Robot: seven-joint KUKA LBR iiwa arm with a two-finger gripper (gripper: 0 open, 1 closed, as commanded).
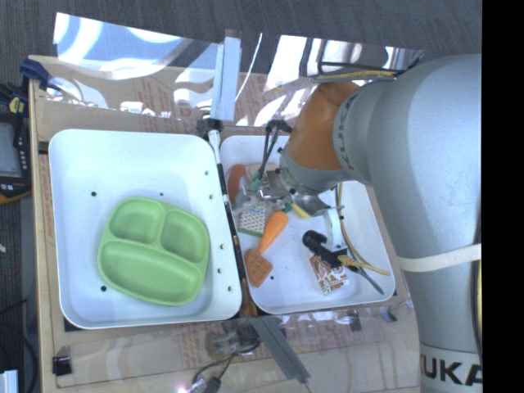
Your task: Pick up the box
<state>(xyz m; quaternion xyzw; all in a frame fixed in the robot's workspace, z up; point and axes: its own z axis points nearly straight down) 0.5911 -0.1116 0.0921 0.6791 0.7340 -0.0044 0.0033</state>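
Gripper (264,193) sits low over the back left part of the right bin (288,291), above a pale gridded piece (252,218) and the top of the carrot (274,228). The wrist hides it, so I cannot tell whether it is open or closed, or whether it has hold of anything. The box (332,278), brown and white patterned, lies flat near the front right of the same bin. It is well apart from the gripper, with bare floor on its front and left sides. Judgement: the step in hand is the approach, with the pick not yet made. To do it well, lift clear of the carrot first, cross to the front right, then turn the wrist so the jaws close across the box's narrow width rather than its length. Come straight down and centred, since an off-centre close would likely skid the box toward the bin wall. Count: two bins, the left bin (131,146) holding one green plate (155,248) with three compartments. In the right bin there is one box, one carrot, one gridded piece, one brown waffle-like piece (258,267) by the left wall, and one reddish piece (236,178) at the back.
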